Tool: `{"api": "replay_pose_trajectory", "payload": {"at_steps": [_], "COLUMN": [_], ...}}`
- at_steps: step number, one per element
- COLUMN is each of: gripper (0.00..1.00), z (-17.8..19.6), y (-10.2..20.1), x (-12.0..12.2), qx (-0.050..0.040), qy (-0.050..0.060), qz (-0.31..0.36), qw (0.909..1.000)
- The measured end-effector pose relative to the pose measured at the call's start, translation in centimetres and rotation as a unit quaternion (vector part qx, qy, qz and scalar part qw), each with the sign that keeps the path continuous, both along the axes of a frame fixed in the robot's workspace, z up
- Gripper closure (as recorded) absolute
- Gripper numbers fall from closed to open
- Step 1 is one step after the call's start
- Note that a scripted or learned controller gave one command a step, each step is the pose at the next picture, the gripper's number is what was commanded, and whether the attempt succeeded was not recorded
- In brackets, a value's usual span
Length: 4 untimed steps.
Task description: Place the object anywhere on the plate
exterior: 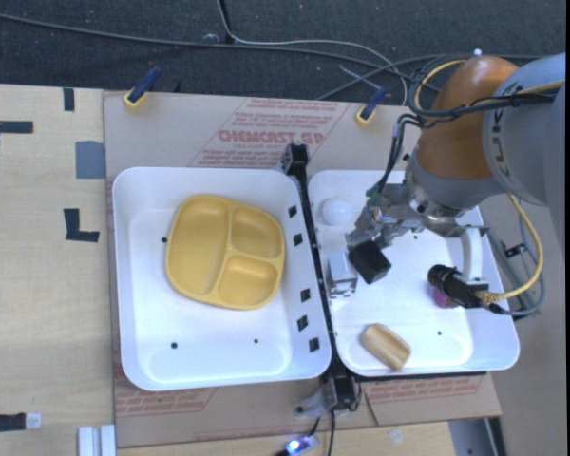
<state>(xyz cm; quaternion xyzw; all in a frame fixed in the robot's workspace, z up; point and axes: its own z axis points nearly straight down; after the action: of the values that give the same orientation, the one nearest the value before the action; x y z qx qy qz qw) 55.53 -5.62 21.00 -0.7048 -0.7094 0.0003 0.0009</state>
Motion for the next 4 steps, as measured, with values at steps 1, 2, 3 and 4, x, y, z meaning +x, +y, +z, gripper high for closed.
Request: {"api": "replay_pose_trajectory", "payload": {"at_steps": [1, 2, 3, 4], "gripper": [1.00, 1.00, 1.00, 1.00], "z": [-0.1, 1.0, 1.8, 0.4], "y": [4.0, 9.4, 14.5, 18.9], "x": [2.2, 3.3, 4.7, 7.7], "qx": [-0.0001, 0.0003, 0.0002, -0.0005], "qy": [0.000, -0.001, -0.001, -0.001], "qz": [0.000, 0.000, 0.000, -0.001], "qw": [1.0000, 1.0000, 1.0000, 1.0000]}}
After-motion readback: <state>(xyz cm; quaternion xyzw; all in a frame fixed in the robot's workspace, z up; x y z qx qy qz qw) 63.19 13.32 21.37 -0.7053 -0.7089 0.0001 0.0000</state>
